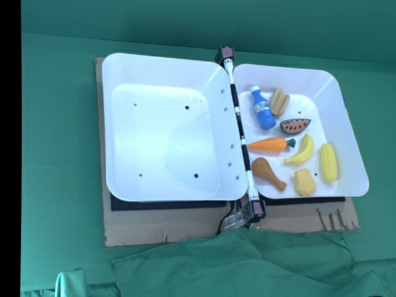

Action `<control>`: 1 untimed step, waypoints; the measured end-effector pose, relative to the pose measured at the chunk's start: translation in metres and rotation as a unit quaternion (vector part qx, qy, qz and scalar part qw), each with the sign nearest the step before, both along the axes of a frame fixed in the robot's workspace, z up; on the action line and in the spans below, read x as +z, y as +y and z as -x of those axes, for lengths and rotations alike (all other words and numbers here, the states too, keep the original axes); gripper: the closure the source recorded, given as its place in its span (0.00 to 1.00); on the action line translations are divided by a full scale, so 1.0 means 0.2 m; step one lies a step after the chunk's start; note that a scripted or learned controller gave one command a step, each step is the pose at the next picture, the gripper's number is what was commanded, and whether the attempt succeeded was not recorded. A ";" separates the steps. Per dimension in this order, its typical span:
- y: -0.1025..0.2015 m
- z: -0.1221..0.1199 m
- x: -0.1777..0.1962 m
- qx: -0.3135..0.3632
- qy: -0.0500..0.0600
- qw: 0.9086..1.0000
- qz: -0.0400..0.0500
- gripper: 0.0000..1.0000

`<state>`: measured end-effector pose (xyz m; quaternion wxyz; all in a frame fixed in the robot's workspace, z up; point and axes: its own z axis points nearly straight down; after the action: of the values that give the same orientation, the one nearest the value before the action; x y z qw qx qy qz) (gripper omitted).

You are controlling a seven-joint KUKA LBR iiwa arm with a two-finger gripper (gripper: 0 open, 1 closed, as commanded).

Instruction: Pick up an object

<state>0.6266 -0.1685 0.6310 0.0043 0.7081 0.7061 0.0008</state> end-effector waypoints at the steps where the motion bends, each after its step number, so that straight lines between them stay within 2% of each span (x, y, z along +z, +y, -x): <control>1: 0.05 -0.37 0.01 0.002 -0.004 1.000 0.000 0.00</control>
<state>0.7009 -0.1587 0.6336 0.0075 0.7070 0.7072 0.0033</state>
